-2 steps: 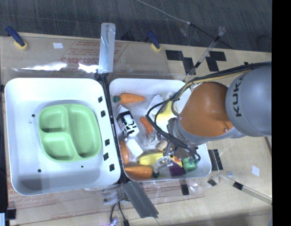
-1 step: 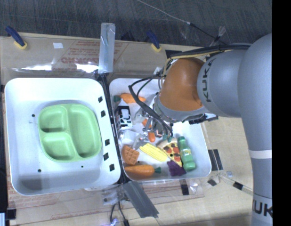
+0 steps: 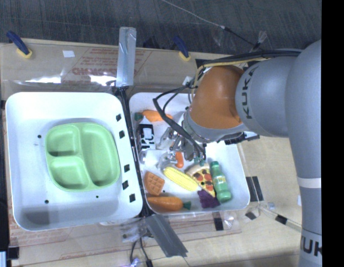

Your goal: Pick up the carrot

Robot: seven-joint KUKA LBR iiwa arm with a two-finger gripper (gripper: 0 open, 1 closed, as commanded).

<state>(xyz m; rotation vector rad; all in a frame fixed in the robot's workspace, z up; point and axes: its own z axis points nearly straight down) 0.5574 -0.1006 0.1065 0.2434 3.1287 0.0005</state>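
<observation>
One carrot (image 3: 166, 203) lies crosswise at the bin's near wall, toward me from my pincer (image 3: 180, 152); its spread I can't tell.

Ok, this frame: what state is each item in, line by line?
hand: low inside the right bin, fingers not readable
carrot: lying flat near the right bin's front wall, not held
corn cob: lying flat, mid-bin
green bottle: on its side
waffle: lying by the left wall
green divided plate: flat in the left bin, nothing on it
</observation>
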